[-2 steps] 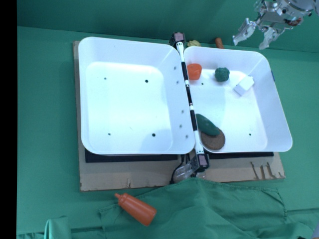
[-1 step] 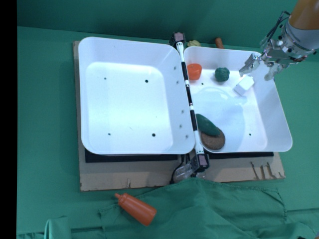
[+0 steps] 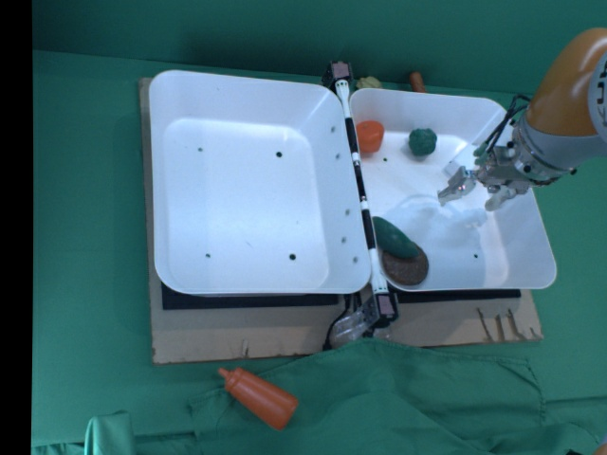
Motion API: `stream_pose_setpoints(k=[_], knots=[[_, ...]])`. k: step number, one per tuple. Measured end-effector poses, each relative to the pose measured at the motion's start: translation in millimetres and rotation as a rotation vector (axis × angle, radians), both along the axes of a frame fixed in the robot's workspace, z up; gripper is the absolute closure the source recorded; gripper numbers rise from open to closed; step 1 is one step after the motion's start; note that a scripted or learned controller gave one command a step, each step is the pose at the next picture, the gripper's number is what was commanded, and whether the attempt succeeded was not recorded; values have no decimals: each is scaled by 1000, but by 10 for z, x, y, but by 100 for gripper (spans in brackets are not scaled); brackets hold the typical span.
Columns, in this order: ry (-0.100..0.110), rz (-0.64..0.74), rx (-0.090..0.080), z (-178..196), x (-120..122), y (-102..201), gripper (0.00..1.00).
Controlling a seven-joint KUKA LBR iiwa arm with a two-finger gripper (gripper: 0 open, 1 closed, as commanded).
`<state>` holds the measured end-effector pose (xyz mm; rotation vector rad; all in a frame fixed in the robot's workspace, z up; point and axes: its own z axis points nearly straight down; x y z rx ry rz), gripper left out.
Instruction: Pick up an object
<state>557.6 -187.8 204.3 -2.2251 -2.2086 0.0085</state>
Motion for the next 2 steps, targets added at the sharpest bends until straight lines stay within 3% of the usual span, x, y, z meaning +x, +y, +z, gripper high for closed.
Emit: stream_pose_setpoints(k=[1, 2], knots=[[-29, 1, -11, -193, -246, 164, 0], [-30, 0, -10, -186, -872, -21, 0]])
